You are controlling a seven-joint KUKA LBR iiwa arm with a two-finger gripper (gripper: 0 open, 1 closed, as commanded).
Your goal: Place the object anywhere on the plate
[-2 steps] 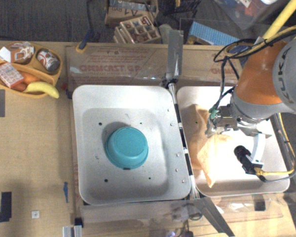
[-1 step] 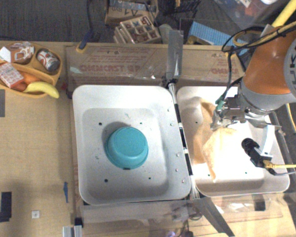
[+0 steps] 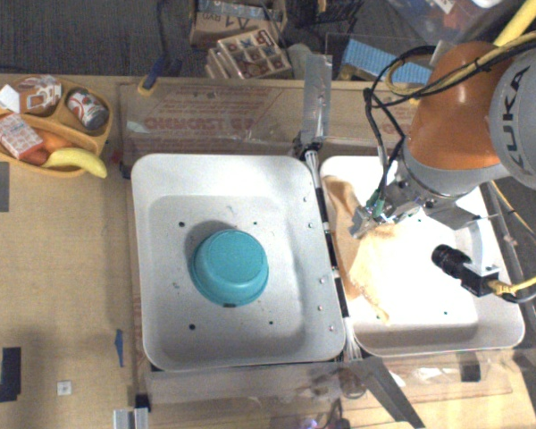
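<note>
With the gripper [image 3: 372,214] low on the limp tan object [image 3: 362,271] by the left wall of the right bin [image 3: 447,329], grip impossible to tell, likely to pinch only an edge and drop it before reaching the teal plate [image 3: 230,266].

This is a robotics lab or test workshop. A grey industrial arm [image 3: 482,105] with an orange band and loose yellow cables reaches over a wooden bench [image 3: 54,266] bearing 2 shallow white bins [image 3: 161,195]. Cardboard boxes [image 3: 237,29] and clutter sit on the dark floor behind, and a yellow tray of toy food [image 3: 45,132] rests at the bench's corner.
</note>
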